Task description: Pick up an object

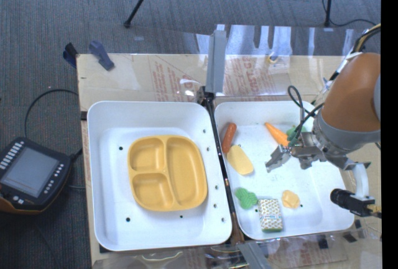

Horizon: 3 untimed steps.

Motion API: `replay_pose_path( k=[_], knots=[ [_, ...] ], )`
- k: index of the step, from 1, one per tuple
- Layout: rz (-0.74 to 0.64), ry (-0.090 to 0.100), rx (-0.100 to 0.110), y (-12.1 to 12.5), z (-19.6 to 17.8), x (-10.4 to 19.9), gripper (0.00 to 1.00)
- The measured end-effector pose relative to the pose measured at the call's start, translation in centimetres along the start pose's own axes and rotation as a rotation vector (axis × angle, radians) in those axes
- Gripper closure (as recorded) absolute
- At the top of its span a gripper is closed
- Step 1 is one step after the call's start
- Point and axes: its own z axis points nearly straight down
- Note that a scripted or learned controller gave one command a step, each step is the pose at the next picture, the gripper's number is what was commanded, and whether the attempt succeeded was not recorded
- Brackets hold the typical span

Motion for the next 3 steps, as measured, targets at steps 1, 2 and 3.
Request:
replay_pose_path(
  k=[1,2,3],
  knots=[
    [0.012,0.000,-0.005,-3.6,11.3,1.0,0.00],
    [0.160,0.000,-0.010,1.2,11.1,-1.4,0.00],
    [0.092,0.000,-0.001,-3.8,9.2,0.6,0.00]
  ],
)
